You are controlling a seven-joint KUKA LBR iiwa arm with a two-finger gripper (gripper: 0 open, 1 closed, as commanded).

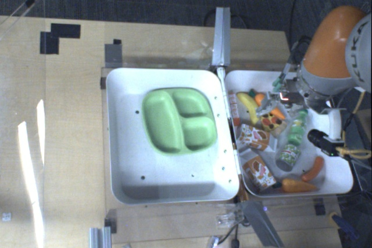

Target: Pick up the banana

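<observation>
The banana [246, 104], small and yellow, lies at a slant in the upper left part of the right bin [343, 180], near the divider between the bins. My gripper [271, 105] reaches in from the right, low over the bin's upper middle. It sits just right of the banana, among small orange and red toys. The grey wrist and the orange band [328, 49] rise above it. Nothing can be seen held in the gripper.
A green divided plate [179, 119] lies in the left bin [125, 183]. The right bin also holds a green bottle [292, 141], two printed snack packets [254, 137] [260, 173], a carrot [299, 186] and a red sausage [314, 168].
</observation>
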